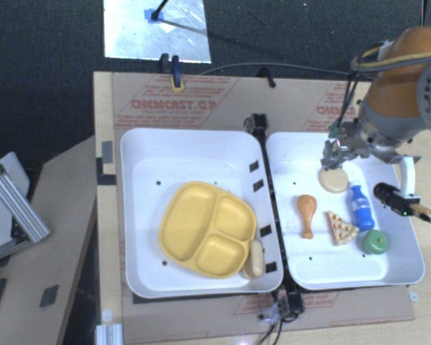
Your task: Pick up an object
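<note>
Hovering just above the beige round disc [335, 180] in the right bin [402, 268], the claw [333, 154] grips nothing I can confirm; the disc looks light, stiff, best pinched across its rim

Dark carpet floor [43, 49] surrounds bench. Shiny metal sheet [156, 19] lies far left. Aluminium rail [14, 200] leans at left edge.
</note>
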Robot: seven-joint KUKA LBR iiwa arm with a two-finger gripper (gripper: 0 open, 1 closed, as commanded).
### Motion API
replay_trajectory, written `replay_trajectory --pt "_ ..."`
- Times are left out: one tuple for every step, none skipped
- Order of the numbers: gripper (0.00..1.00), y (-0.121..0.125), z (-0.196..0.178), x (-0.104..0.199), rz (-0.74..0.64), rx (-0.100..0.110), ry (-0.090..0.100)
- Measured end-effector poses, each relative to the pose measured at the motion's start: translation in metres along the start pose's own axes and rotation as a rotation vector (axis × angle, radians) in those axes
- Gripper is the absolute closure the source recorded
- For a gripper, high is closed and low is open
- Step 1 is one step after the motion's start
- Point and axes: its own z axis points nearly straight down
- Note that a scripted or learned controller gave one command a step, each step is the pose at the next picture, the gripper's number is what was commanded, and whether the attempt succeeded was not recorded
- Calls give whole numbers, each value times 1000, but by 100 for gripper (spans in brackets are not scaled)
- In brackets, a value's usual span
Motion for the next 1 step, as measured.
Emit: replay_trajectory --pt "100 2 -52 0 0 -1 0"
